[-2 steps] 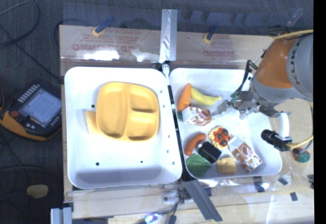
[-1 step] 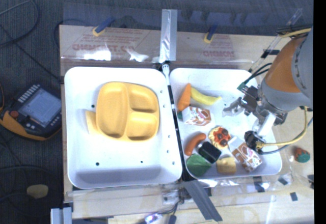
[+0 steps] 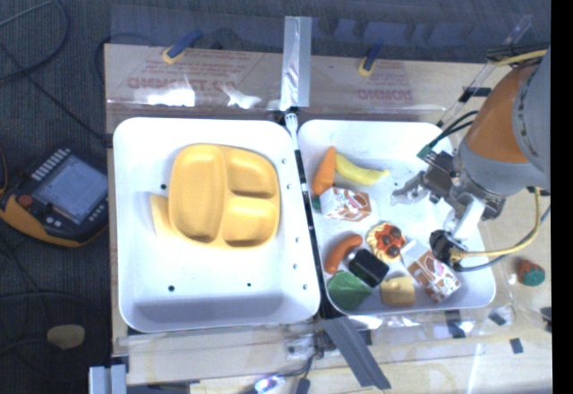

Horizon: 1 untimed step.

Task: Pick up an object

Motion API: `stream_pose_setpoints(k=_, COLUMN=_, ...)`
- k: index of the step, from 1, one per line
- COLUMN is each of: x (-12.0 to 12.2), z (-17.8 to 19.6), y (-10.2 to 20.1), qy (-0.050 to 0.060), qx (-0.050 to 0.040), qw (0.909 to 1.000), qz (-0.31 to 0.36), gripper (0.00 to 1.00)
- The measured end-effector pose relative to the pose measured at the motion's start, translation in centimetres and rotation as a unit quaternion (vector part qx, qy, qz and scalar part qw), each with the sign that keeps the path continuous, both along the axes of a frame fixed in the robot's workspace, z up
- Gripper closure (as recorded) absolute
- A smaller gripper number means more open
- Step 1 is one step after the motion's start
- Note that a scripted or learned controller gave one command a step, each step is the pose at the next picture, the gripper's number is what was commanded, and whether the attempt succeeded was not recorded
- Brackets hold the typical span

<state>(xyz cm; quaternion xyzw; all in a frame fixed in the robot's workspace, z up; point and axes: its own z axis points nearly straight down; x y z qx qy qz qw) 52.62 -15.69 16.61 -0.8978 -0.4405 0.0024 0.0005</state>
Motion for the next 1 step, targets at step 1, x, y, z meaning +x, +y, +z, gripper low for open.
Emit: stream_pose_setpoints(k=1, x=1.21, z=-0.73, y=-3.16, qy=0.000, qx=-0.0012, qw=0.9987, qz=0.050, gripper=0.00)
